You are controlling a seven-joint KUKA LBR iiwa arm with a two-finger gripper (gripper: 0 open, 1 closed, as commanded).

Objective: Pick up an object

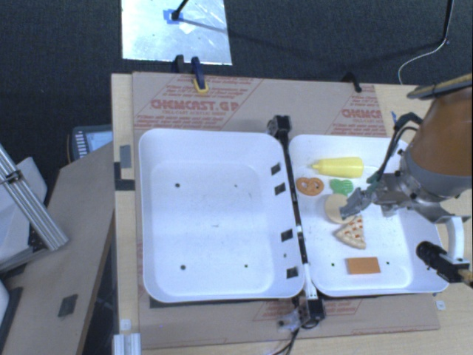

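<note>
Two shallow white plastic bins side by side: left bin bare, right bin holds six toy food items. One yellow elongated piece, smooth, maybe a corn or squash shape, at the far side. One brown pretzel, looped, beside the divider. One small green piece just under the yellow one. One pale round disc, flat, cookie-like. One pizza slice, triangular, tan with red dots, near the middle. One flat orange-brown rectangle nearest the front rim. My gripper hangs over the disc and the pizza slice's tip, dark metal fingers pointing left; I can't tell how far apart they are, or whether anything is between them.
</note>
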